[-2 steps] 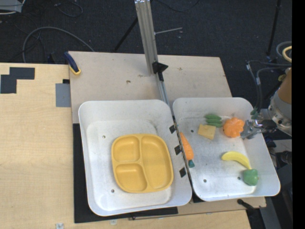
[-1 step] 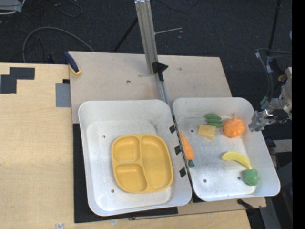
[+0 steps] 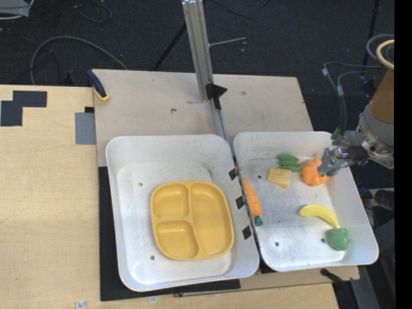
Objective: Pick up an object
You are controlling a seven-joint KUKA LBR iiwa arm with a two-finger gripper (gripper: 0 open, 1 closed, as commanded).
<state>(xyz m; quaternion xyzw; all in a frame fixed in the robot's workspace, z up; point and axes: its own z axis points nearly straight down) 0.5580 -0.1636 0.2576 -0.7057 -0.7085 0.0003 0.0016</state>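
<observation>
Reaching in from the right, the arm's gripper point(image 3: 329, 161) sits low over the right-hand bin point(image 3: 360, 250), its metal fingers right against the upper right side of an orange toy fruit point(image 3: 312, 173) — but whether those fingers are spread, closed, or clamped on the fruit cannot be told from this angle. The orange piece lies near the bin's right wall, in its upper half. Just to its left lies a green toy vegetable point(image 3: 288, 161), and below that a pale yellow wedge-like block point(image 3: 279, 177), the two nearly touching. Further down the same bin a yellow toy banana point(image 3: 320, 214) curves toward the lower right, and just beside its lower end sits a round green toy point(image 3: 338, 238). An orange toy carrot point(image 3: 252, 199) with a dark green tip lies along the bin's left wall, close to the black clips that join the two bins. The left-hand bin point(image 3: 129, 166) holds a yellow divided plate point(image 3: 191, 219) with three compartments, lying flat toward the bin's lower middle. Behind the bins, a slim metal post point(image 3: 199, 44) rises from the tan board point(image 3: 154, 102), and a pale wooden surface point(image 3: 45, 205) runs along the left — dark cables trail across the floor beyond.
</observation>
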